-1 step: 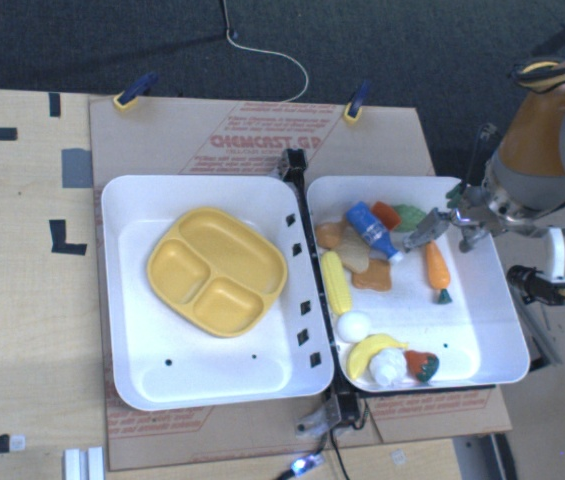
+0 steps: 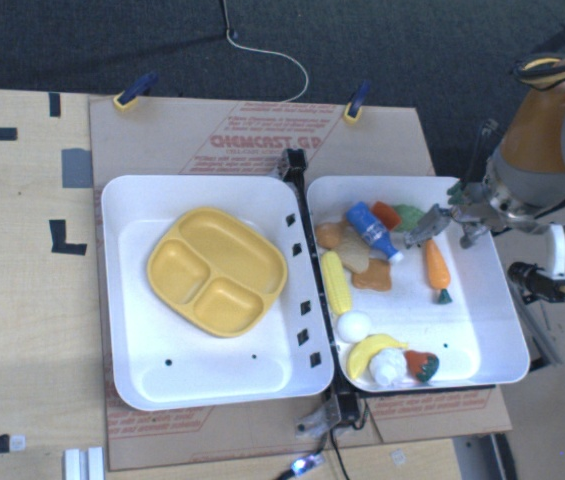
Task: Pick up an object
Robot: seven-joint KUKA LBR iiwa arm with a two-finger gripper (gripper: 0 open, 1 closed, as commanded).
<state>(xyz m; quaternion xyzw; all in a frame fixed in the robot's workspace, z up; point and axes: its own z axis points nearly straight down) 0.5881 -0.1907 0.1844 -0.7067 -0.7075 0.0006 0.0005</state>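
gripper (image 2: 442, 224): at right bin's (image 2: 482, 368) upper right, just above carrot (image 2: 436, 266); fingers spread apart, nothing between them
arm (image 2: 537, 138): reaches in from right of right bin, orange band above wrist
carrot: lies free on right bin floor, near its right wall
blue bottle (image 2: 372, 230): just left of gripper, in right bin's top cluster
corn (image 2: 335, 281): along right bin's left wall
banana (image 2: 367, 349): right bin's lower edge, beside white egg (image 2: 353, 325)
yellow plate (image 2: 217, 270): left bin (image 2: 132, 368), well left of right bin
progress: nothing lifted yet; descend, close, lift all remain, likely on carrot or bottle
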